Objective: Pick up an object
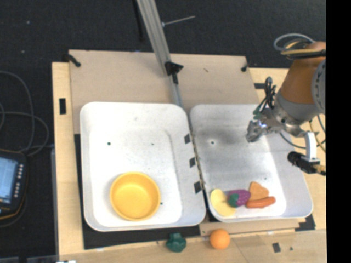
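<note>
Several small toy foods lie at the front of the right bin (230,147): a pale yellow piece (219,202), a purple and green piece (237,198), an orange wedge (258,190) and an orange-red carrot shape (260,203). My gripper (254,131) hangs over the right bin's far right part, well behind that cluster, with nothing visible between its fingers. A yellow bowl (135,195) sits in the front of the left bin (131,130).
An orange ball (220,239) and a dark green object (176,243) lie on the bench in front of the bins. A slanted metal pole (156,34) rises behind the bins. Cables and a black connector (303,161) hang by the arm at the right.
</note>
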`<state>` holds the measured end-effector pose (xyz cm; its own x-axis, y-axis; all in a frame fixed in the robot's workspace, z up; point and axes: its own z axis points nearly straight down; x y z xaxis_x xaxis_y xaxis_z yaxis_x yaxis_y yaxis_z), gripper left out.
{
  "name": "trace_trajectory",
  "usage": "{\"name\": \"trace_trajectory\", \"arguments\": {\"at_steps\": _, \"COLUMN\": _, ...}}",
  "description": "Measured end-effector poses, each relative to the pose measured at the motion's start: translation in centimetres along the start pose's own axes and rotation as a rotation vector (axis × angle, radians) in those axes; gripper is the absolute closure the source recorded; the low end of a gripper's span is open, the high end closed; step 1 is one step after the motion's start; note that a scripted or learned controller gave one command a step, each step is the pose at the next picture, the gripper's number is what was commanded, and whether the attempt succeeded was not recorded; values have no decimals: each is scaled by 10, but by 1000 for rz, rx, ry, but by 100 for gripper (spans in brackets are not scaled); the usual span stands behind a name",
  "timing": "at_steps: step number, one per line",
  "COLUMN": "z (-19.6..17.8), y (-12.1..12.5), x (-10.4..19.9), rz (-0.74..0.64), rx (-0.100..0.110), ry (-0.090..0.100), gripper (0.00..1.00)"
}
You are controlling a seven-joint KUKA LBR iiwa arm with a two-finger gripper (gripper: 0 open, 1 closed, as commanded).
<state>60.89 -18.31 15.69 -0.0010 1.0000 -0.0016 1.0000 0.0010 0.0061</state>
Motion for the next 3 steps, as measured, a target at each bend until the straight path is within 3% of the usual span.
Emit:
{"name": "trace_trajectory", "arguments": {"at_steps": 2, "z": -118, "y": 1, "x": 3, "rz": -2, "rx": -2, "ry": -1, "gripper": 100}}
{"name": "trace_trajectory", "arguments": {"at_steps": 3, "z": -115, "y": -13, "x": 63, "rz": -5, "rx": 4, "ry": 2, "gripper": 100}}
